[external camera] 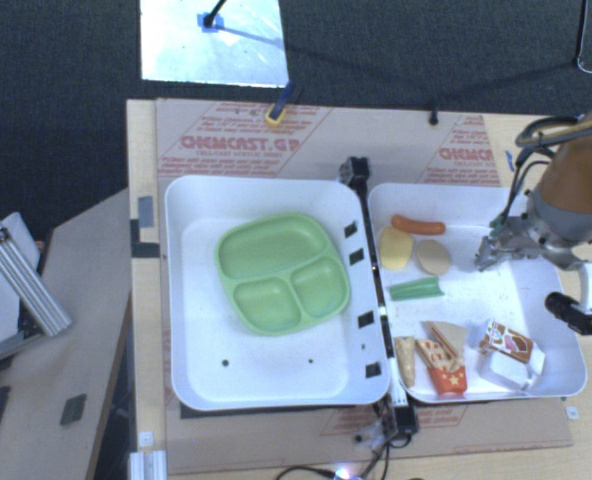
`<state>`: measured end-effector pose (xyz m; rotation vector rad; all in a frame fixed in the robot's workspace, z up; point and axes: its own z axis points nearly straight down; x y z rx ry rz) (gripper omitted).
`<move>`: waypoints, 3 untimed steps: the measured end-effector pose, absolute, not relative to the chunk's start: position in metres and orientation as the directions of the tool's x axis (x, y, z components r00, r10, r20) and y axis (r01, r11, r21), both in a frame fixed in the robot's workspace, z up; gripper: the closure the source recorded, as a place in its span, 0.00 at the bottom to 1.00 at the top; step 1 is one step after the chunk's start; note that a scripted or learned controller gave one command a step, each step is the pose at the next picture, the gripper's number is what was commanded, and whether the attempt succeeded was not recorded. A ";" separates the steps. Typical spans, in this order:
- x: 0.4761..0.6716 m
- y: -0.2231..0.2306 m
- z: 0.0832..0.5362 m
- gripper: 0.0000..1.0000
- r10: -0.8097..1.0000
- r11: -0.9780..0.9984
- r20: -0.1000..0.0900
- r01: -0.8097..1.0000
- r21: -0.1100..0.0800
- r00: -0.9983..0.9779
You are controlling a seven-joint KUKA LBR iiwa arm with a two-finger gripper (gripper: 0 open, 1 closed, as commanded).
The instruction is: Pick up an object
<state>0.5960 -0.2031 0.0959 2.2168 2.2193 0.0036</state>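
The right white bin (566,373) holds several toy foods. An orange sausage (418,225) lies at the back, with a yellow lump (395,249) and a beige round piece (434,258) just in front of it. A green stick (416,289) lies mid-bin. Near the front edge are a wedge-shaped slice (442,340), a red fries box (448,373), a tan cone (405,358) and a small white and red carton (507,352). My gripper (486,254) reaches in from the right, low over the bin floor, a short way right of the beige round piece and apart from it.
The left white bin (191,268) holds a green three-compartment plate (281,271). A black divider strip (368,288) runs between the bins. The grey arm with its orange band (576,183) fills the right bin's far right side. A cardboard sheet (246,138) lies under both bins.
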 end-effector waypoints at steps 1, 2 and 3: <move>0.600 -0.196 0.158 1.00 1.000 0.005 -0.002 1.000 0.008 -0.005; 0.602 -0.200 0.223 1.00 1.000 0.005 -0.003 1.000 0.009 -0.005; 0.603 -0.200 0.225 1.00 1.000 0.005 -0.001 1.000 0.004 -0.005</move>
